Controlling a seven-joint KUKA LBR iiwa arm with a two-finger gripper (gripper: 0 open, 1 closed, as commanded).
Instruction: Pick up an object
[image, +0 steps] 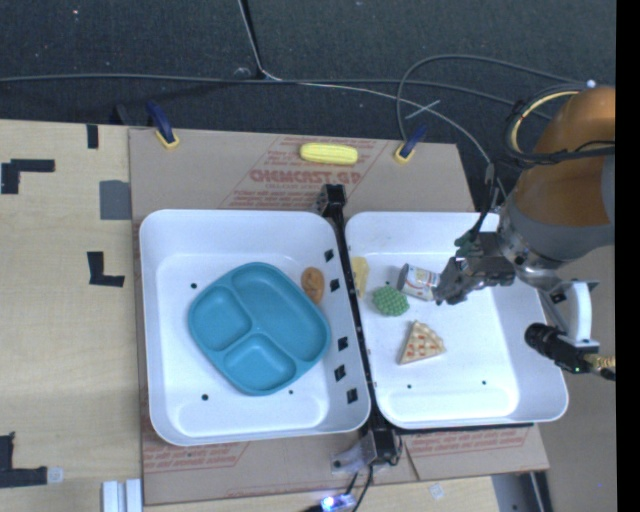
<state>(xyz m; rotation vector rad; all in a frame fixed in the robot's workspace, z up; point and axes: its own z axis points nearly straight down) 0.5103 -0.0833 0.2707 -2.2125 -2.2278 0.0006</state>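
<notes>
Small bottle (418, 280) lying in right bin (520, 390), near green ball (390, 300). Gripper (448, 290) hovering at its right end; finger state impossible to tell. Advising: centre over bottle, avoid nudging pizza slice (421, 343).

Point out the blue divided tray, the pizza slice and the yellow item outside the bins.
blue divided tray (258, 327): camera view, central ridge.
pizza slice (421, 343): camera view, middle of the wedge.
yellow item (328, 153): camera view, its middle, on the cardboard.

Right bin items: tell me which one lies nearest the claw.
The small white packet, right beside the claw. The green round piece and the pizza slice lie farther off, to the left and below.
</notes>
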